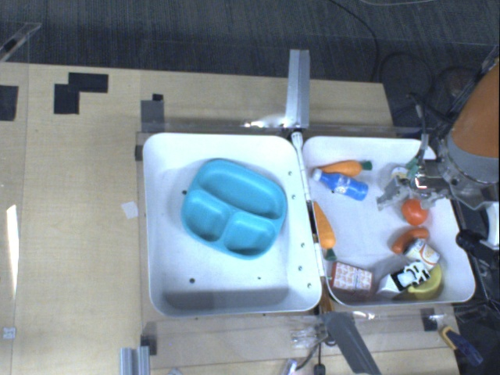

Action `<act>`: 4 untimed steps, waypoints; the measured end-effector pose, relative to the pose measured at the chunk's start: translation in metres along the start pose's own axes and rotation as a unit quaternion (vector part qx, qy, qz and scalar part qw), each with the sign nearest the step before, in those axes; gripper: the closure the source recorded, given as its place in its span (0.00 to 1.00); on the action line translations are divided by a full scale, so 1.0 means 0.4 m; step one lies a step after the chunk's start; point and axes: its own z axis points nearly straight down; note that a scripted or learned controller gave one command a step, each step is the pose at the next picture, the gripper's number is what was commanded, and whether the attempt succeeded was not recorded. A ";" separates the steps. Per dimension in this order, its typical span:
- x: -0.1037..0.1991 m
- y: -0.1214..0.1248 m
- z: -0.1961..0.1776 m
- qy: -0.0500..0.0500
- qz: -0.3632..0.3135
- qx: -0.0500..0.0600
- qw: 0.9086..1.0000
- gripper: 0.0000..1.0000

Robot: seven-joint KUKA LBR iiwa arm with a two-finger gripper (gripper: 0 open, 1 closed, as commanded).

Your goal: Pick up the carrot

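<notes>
The carrot [342,167] is orange with a small green top and lies flat near the far edge of the right bin [367,226], its top pointing right. My gripper [409,184] hangs over the right side of that bin, to the right of the carrot and well apart from it. It sits just above a red-orange tomato [414,211]. Nothing can be seen held in it.
A blue bottle [344,185] lies just in front of the carrot. An orange wedge-shaped item [324,230] rests against the bin's left wall. A small box [351,276], a banana [428,284] and an orange-red piece [409,241] crowd the near right corner. The left bin [168,233] holds a blue divided tray [233,207].
</notes>
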 end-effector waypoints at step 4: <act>0.090 0.083 -0.027 0.000 0.208 0.000 0.978 1.00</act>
